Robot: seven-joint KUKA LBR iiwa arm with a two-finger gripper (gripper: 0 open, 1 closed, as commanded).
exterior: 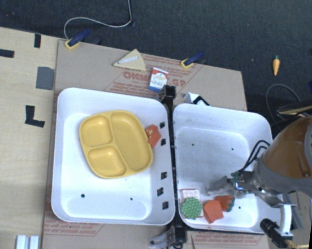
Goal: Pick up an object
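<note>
My gripper (229, 189) hangs low over the front right part of the right bin (219, 123). Just below it lie a red-orange block (213, 210) and a smaller red piece (225, 202) that touches or sits right under the gripper's tip. To the left of the block are a green round object (190, 207) and a small white card (188, 194). In the left bin (66, 155), a small red object (153, 134) lies by the right edge of a yellow divided plate (116, 144).
The arm's orange band (289, 150) and grey wrist cover the right bin's right wall. A black divider (167, 151) runs between the bins. Behind the bins, a small red and white box (158, 80) and a tan wedge (131, 60) rest on the cardboard.
</note>
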